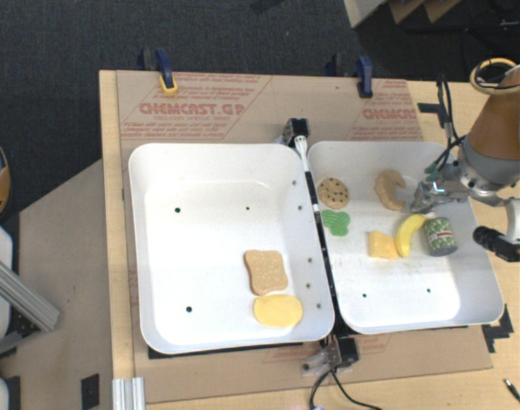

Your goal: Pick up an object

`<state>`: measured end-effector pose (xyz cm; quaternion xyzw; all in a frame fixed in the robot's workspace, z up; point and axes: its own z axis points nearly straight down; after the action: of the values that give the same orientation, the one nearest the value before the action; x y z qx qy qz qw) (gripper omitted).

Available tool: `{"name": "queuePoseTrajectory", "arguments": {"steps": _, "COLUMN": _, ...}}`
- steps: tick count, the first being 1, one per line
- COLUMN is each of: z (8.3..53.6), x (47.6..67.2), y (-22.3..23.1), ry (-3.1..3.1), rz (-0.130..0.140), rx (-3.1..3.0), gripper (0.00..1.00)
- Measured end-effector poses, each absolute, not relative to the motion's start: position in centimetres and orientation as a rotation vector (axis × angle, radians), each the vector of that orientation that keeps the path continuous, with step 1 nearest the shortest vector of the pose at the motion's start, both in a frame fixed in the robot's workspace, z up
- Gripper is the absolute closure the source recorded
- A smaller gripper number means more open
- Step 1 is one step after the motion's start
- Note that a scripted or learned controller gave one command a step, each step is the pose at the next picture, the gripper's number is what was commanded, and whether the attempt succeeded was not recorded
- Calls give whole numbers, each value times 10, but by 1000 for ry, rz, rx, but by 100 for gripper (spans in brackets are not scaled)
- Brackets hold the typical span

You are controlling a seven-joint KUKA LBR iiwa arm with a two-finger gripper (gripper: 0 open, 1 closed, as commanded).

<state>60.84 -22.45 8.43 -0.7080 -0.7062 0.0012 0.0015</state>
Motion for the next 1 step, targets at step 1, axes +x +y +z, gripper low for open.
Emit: {"name": "queuePoseTrajectory", "arguments": {"steps": 1, "z": 84, "x": 518, "y": -225, "ry": -2212, "rz": 6, "rx": -2222, "gripper": 100}}
